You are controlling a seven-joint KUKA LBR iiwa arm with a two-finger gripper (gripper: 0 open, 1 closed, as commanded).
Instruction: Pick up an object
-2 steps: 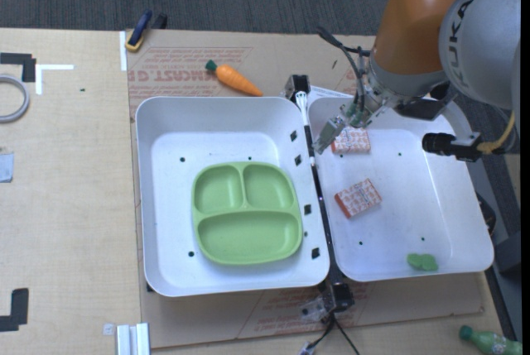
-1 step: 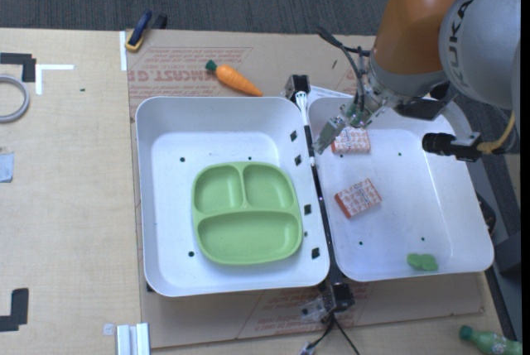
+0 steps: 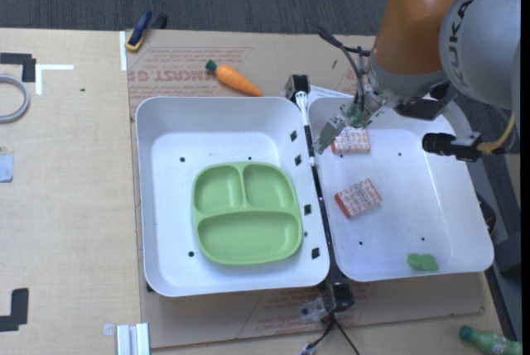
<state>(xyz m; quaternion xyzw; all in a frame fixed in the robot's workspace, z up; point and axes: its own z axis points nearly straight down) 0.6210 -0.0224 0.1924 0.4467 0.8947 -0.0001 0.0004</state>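
Two white bins sit side by side; we count one green divided plate (image 3: 247, 213) in the left bin (image 3: 157, 179). In the right bin (image 3: 464, 213) lie two red-and-white packets, one mid-floor (image 3: 358, 198), one (image 3: 351, 141) near the far edge under the gripper (image 3: 344, 126), whose grip we cannot tell, and one small green piece (image 3: 422, 262) by the near edge

1. The right bin (image 3: 464, 217) has much bare floor in its middle and right part.
2. Obstacles there: two red-white boxes, one (image 3: 351, 141) near the far wall, one (image 3: 358, 198) in the middle-left, and a small green object (image 3: 422, 262) near the front rim.
3. The arm (image 3: 439, 22) hangs over the far corner.
4. A green divided plate (image 3: 246, 213) takes most of the left bin (image 3: 157, 179).
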